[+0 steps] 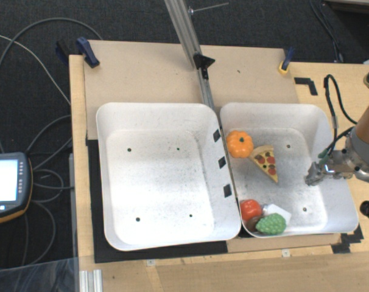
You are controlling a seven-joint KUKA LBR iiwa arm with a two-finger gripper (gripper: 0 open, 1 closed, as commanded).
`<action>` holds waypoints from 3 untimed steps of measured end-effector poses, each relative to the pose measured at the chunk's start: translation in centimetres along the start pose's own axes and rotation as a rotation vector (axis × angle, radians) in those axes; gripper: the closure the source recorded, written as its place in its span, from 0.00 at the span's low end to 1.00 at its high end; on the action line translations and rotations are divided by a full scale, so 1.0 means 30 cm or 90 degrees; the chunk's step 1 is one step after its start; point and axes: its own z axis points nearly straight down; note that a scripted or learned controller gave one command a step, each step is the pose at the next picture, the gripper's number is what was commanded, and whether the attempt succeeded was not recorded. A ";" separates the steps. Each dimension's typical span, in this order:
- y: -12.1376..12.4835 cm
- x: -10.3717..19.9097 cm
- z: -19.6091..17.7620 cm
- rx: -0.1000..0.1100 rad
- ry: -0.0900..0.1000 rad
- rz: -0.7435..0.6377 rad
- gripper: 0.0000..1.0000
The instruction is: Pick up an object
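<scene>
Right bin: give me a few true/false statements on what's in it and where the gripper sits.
1. The orange toy pumpkin lies in the right white bin, near the divider. True.
2. The pizza slice toy lies in the left white bin. False: it lies in the right bin, just right of the pumpkin.
3. The gripper is over the right bin's right side, apart from all the toys. True.
4. The green bumpy toy sits at the bin's far edge. False: it is at the near edge, beside the small red toy.
5. The gripper is holding the pumpkin. False: the pumpkin lies apart from it.
</scene>
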 end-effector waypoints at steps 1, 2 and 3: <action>0.000 -0.004 -0.145 -0.001 0.000 -0.001 1.00; 0.007 -0.006 -0.325 -0.002 -0.001 -0.001 1.00; 0.047 0.141 -0.321 0.001 0.002 -0.004 1.00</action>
